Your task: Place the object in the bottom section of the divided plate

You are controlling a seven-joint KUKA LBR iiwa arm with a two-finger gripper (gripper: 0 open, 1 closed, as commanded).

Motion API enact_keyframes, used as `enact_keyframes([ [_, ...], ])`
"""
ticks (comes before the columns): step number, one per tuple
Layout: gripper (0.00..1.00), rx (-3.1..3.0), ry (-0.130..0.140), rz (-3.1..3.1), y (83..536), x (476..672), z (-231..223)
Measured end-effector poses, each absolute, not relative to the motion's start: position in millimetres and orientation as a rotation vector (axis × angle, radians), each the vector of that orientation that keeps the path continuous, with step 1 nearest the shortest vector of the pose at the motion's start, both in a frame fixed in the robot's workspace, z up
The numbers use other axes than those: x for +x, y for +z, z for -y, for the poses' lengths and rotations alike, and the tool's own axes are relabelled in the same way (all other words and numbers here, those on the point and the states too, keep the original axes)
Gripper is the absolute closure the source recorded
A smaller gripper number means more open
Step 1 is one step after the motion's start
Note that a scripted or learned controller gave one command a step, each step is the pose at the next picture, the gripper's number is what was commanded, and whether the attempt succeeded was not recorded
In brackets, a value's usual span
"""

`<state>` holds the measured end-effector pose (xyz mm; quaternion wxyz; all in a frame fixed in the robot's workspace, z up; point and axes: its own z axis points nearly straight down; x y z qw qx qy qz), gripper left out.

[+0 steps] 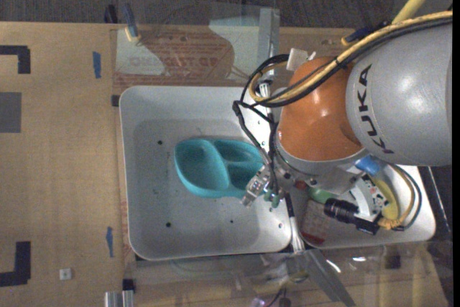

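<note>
A teal divided plate [208, 167] lies in the middle of the left white bin [144, 176], its sections side by side. My gripper [259, 188] hangs at the plate's lower right edge, under the orange wrist band, and the arm hides the plate's right end. I see nothing clearly held at the gripper tip.
The right bin [425, 221] is mostly covered by the arm. Beneath the arm show a small green thing [317, 193], a blue thing [367, 165] and a red-and-white packet [313, 223]. A clear plastic sheet [194, 47] lies behind the left bin.
</note>
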<state>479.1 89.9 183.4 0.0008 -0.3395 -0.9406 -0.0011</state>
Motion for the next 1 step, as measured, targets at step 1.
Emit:
enact_keyframes([
  [1, 1.0, -1.297, 0.005, 2.858, 278.9, 514.8, -156.6],
])
